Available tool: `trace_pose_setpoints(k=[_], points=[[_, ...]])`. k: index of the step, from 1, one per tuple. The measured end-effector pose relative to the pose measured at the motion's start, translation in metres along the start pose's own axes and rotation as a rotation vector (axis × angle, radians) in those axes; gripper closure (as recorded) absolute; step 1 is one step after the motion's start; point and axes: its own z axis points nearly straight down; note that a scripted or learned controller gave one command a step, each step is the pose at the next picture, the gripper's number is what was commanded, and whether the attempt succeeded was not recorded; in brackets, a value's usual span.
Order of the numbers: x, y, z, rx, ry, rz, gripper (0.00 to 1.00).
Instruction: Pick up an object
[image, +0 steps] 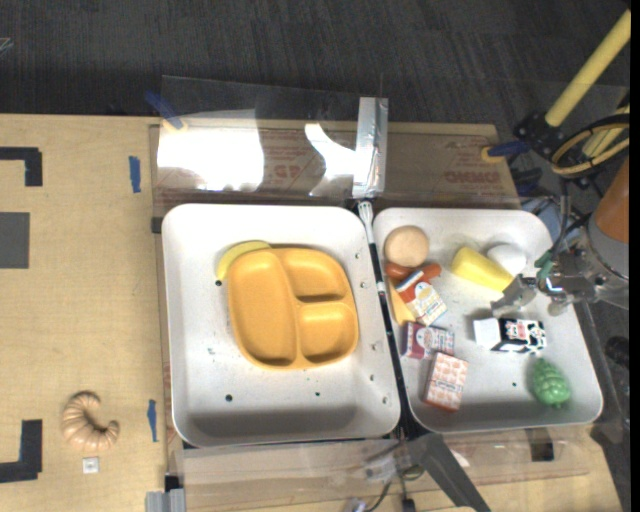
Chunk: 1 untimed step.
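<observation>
We read the task as barely begun: nothing has been lifted, and every candidate object lies on a bin floor. The end effector (528, 290) sits low at the right edge of the right bin (580, 345), hovering just above the gap between the yellow block (480, 268) on its far-left side and the small black-and-white carton (518, 335) on its near side. We cannot tell how its tips stand, since they blur against the white floor, and we see no object caught in it. The other things in that bin are spread out: a round tan ball (406, 243) at the far left, an orange-red piece (416, 275) touching it, several small printed packets (430, 340) down the left side, and a green bumpy toy (549, 384) in the near right corner. The left bin (190, 300) carries an orange divided tray (292, 304) with a yellow piece (238, 254) peeking from under its far edge. A tan curled toy (88, 420) lies out on the worktop (70, 250), well apart. In our judgement, the descent, the closing and the lift all remain to be done.
</observation>
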Motion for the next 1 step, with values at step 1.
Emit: trace_pose_setpoints(k=[1], points=[[0.0390, 0.0680, 0.1152, -0.013, -0.004, 0.054, 0.00]])
